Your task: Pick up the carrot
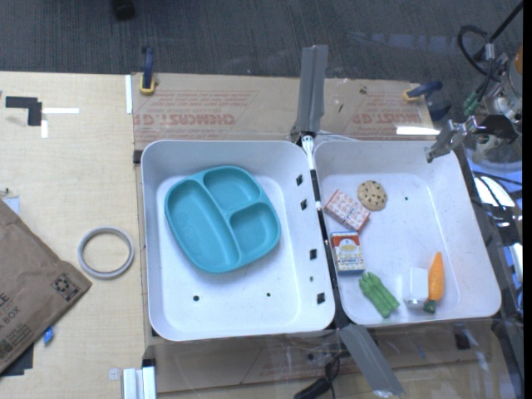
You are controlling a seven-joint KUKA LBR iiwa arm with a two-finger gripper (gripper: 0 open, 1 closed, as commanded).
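Carrot (435,277) near the right bin's (465,310) front looks light, rigid; grip mid-body. Claw (455,133) state: cannot tell.

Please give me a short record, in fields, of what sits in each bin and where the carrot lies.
left bin: blue divided plate
right bin: carrot, cookie, two small boxes, green vegetable, small clear cup
carrot: near the right bin's front right corner, lying lengthwise, leafy end toward the front, beside the cup
bench, left side: tape ring
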